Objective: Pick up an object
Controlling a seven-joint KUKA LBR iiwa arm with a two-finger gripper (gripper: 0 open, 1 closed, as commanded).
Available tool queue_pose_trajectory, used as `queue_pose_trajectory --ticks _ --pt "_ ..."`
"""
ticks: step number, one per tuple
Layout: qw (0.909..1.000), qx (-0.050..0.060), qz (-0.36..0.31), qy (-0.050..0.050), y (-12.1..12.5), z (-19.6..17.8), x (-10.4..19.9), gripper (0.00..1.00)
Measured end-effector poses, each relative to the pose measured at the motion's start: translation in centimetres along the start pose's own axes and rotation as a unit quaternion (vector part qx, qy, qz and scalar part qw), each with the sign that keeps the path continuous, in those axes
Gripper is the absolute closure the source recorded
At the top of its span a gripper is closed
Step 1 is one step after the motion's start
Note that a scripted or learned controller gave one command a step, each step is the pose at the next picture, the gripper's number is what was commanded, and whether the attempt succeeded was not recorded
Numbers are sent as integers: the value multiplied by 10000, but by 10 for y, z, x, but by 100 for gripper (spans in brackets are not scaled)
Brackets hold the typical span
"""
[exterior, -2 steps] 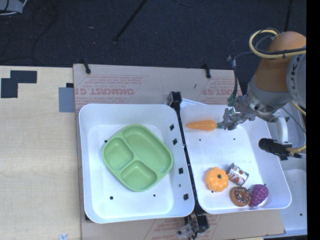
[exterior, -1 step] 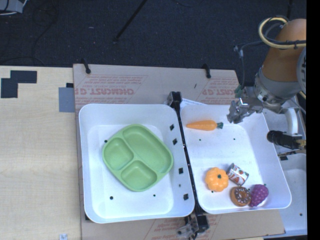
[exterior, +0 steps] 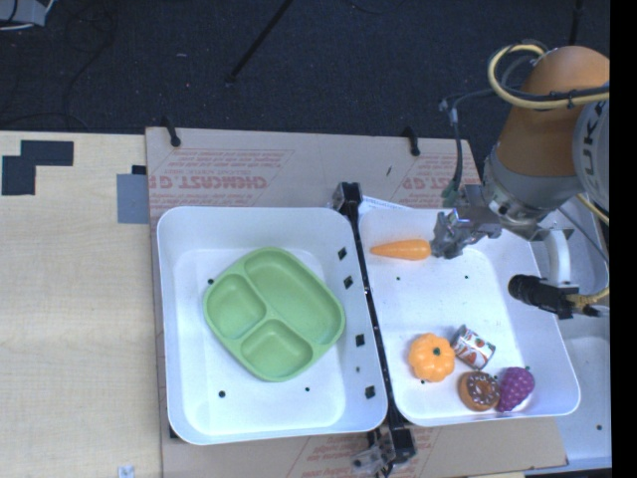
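Orange carrot (exterior: 400, 250) touching pincer (exterior: 441, 244) (pumpkin (exterior: 432, 357) well apart).

Bench (exterior: 70, 317) with cardboard sheet (exterior: 259, 172) under two white bins (exterior: 184, 406).

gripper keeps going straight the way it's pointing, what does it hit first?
Most likely the carrot: the gripper points toward the view's left and down, right at the carrot's thick end. Depth is unclear, so it may already touch.

Both bins (exterior: 189, 267) are white; the divided plate (exterior: 274, 314) is pale green; the carrot (exterior: 400, 251) and pumpkin (exterior: 431, 357) are orange; the grapes (exterior: 516, 387) are purple; the doughnut (exterior: 478, 391) is brown.
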State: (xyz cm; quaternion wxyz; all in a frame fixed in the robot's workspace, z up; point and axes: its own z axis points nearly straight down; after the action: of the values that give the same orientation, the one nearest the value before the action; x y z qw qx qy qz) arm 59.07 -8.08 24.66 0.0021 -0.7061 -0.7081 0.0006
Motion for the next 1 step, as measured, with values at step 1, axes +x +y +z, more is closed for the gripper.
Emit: queue_pose_trajectory --ticks 1 --pt "10000 5 -3 1 -23 -4 42 100"
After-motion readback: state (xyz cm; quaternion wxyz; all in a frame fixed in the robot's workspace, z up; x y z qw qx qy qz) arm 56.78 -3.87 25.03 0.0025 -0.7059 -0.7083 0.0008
